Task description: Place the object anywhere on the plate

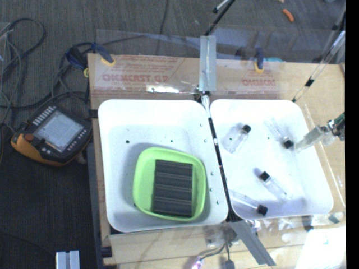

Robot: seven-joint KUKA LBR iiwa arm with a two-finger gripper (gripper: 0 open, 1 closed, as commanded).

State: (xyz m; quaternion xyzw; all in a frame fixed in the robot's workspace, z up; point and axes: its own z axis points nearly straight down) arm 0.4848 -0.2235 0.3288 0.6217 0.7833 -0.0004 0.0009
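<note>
Jaws not in sight, so I cannot tell their state or load. Right bin (314,167) holds four clear, black-capped vials: one (236,137) near its left wall, one (280,134) toward the far right, one (272,184) mid-bin, one (247,202) along the near edge. Left bin (112,150) carries the green plate (143,175), a dark ridged block (173,188) on it. Vials lie loose, likely scattered for picking.

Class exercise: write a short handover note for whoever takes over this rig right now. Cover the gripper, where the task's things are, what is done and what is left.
Gripper: nothing to report from this view.
Green plate: in the left bin, with a dark ribbed block lying on it.
Clear vials with black caps lie loose in the right bin: one near the divider, one mid-bin, one at the front edge, one to the right.
Done: no vial is on the plate.
Left: pick a vial and set it on the plate.
</note>
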